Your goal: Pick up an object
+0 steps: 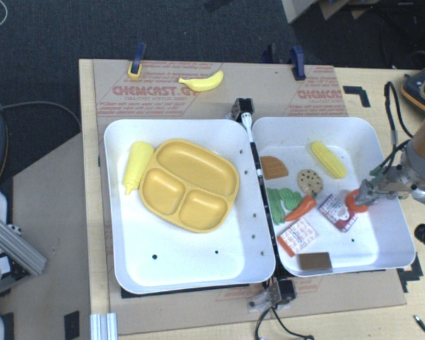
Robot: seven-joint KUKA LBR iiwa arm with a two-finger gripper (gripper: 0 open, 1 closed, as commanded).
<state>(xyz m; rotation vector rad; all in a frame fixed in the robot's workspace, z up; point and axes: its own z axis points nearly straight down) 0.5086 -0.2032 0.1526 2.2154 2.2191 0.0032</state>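
yellow tray (189,185): glossy plastic | bins (127,246): smooth white plastic | board (283,91): matt cardboard

The bench (198,87) carries two white bins, left bin (120,190) and right bin (368,137), side by side; a banana (202,82) lies near its far edge.

Even, bright overhead light falls across the counter (198,83), washing the two white bins (120,147) close to overexposure while the dark carpet (92,20) around them stays dim and grainy. Shadows are soft and short, gathering as thin dark lines beneath the bin rims and under the yellow tray (190,185), whose glossy surface carries only faint sheen. The picture is low in resolution, with small items in the right bin (382,161) soft-edged and the arm (418,168) at the right slightly blurred.
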